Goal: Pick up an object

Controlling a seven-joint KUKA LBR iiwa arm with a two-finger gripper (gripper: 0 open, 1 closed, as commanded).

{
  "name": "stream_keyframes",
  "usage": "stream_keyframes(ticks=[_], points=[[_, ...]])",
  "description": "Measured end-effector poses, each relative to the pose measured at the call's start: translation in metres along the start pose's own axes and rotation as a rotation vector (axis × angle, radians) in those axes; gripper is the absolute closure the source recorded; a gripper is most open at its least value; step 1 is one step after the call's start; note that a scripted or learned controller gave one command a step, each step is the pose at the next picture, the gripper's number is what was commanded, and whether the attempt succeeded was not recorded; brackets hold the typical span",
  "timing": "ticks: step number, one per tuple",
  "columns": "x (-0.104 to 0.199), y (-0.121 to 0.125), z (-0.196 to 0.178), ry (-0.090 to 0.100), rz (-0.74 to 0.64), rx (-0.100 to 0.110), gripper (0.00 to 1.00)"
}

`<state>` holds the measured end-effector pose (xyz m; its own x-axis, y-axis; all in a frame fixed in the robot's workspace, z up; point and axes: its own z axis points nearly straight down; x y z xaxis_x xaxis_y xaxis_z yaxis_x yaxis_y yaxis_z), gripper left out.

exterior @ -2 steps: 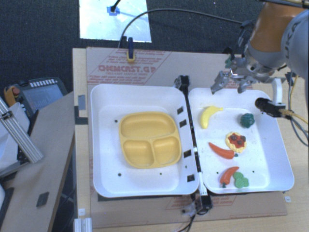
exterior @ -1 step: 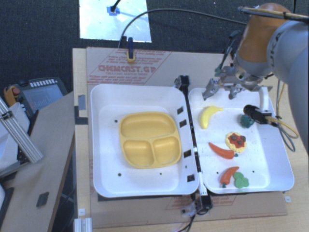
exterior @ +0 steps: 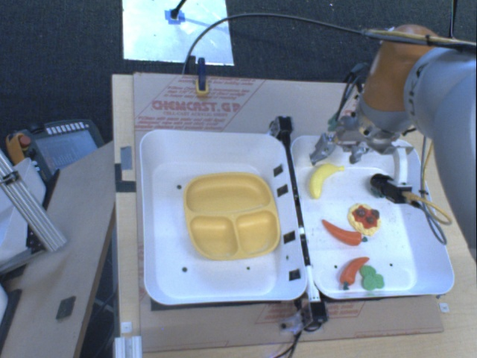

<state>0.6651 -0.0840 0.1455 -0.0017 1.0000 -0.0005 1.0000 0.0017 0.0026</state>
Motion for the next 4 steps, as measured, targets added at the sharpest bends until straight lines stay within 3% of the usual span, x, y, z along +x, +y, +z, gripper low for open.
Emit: stream_keyframes(ticks=[1,3,4], points=[[0.0,0.0,-0.009,0.0,0.0,-0.001,1.0],[0.005,-0.001,-0.097,0.0,-0.002,-0.002,1.0],[0.005,0.0,-0.118,0.0,-0.003,0.0,1.0]])
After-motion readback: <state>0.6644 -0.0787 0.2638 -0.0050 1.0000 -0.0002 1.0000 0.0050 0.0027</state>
